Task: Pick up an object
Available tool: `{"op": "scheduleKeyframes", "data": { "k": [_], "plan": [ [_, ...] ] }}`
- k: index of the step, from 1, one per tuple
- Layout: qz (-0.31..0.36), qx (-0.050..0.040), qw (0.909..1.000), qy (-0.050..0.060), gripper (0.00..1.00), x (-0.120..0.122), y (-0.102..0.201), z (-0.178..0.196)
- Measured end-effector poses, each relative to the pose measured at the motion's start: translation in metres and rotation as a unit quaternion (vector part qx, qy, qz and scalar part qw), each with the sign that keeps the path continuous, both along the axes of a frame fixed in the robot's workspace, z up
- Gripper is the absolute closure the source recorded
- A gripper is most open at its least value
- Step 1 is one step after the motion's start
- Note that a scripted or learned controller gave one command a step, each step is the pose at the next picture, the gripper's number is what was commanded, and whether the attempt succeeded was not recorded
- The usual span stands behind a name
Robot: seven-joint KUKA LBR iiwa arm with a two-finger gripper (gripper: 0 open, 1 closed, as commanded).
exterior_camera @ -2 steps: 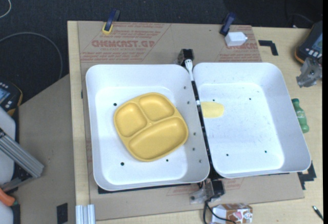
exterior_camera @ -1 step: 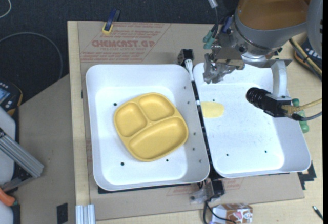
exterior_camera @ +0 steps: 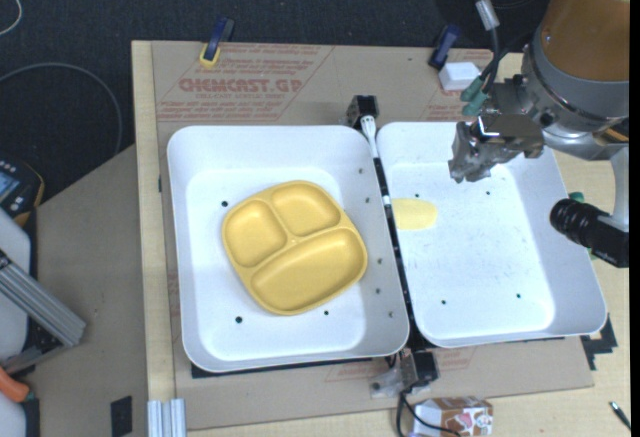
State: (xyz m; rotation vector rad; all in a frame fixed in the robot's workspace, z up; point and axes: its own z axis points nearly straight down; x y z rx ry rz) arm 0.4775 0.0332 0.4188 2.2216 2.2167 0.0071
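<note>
Camera view, looking down on 2 white bins side by side.

Left bin point(exterior_camera: 190, 255): holds 1 yellow divided plate point(exterior_camera: 293, 246), 3 compartments, lying flat and face up near the bin's middle, turned at a slant.

Right bin point(exterior_camera: 520, 310): 1 small pale yellow object point(exterior_camera: 414, 214), flat and roundish, lying against the bin's left wall, just beside the divider between the bins. Too blurred to name further.

Gripper point(exterior_camera: 470, 168) hangs over the far part of the right bin, to the right of the small yellow object and apart from it. Nothing seen between its tips.

Handling, as a judgement: the plate looks like stiff, light, smooth plastic, so it may slip. Best hold is probably the raised outer rim or a divider ridge, not the broad flat floor. The small yellow piece looks thin and light; its closeness to the wall leaves little room for 1 finger on that side.
</note>
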Motion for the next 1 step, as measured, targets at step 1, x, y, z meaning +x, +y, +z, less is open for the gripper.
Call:
{"op": "scheduleKeyframes", "data": {
  "k": [1],
  "plan": [
    [0.003, -0.0001, 1.0, 0.002, 1.0, 0.002, 0.0434, -0.0037]
  ]
}}
